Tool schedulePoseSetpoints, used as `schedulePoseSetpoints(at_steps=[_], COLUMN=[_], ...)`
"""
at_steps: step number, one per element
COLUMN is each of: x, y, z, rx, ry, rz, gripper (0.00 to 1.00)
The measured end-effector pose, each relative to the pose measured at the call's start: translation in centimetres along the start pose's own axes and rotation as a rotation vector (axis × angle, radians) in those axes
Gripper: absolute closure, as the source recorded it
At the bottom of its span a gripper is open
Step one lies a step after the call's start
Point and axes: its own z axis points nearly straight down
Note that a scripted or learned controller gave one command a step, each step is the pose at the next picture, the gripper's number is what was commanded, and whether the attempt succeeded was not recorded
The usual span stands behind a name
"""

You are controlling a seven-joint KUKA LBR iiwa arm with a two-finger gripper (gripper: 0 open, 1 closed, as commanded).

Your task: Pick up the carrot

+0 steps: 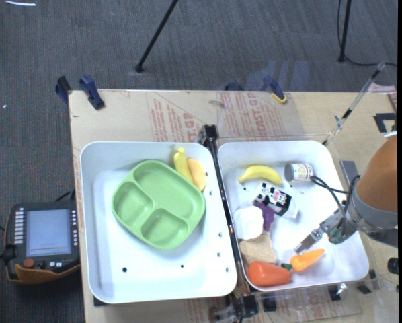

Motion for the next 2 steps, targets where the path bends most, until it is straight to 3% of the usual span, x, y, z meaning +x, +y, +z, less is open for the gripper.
schedulePoseSetpoints(at_steps=[1,2], x=[2.08,1.99], y=[1.06,1.06], z=[4.29,3.32], rx=[0.001,-0.001], ry=[0.002,0.003], rz=[-0.261,-0.254], gripper=[0.0,1.0])
